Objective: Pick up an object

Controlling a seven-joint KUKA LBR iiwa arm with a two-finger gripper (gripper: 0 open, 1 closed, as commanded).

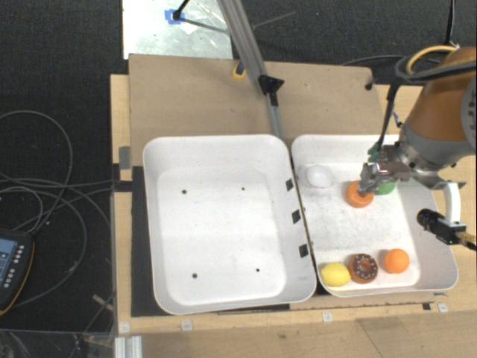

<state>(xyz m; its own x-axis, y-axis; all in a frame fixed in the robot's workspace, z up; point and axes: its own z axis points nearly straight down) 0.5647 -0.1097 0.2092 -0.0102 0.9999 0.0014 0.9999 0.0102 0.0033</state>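
Bench, two white bins | right bin (428,274): orange object (358,195) at far middle | gripper (370,180) directly above it, touching or just over; grip state cannot be told | green object (385,187) just beside.

The scene is evenly and fairly brightly lit from above, and the two white bins (216,222) are rendered pale but not blown out, with only soft shadows along their inner walls. A glaring patch is seen on the shiny floor panel (175,17) at the top. Fine detail is softened by low resolution, and the dark carpet (52,66) is left dim.
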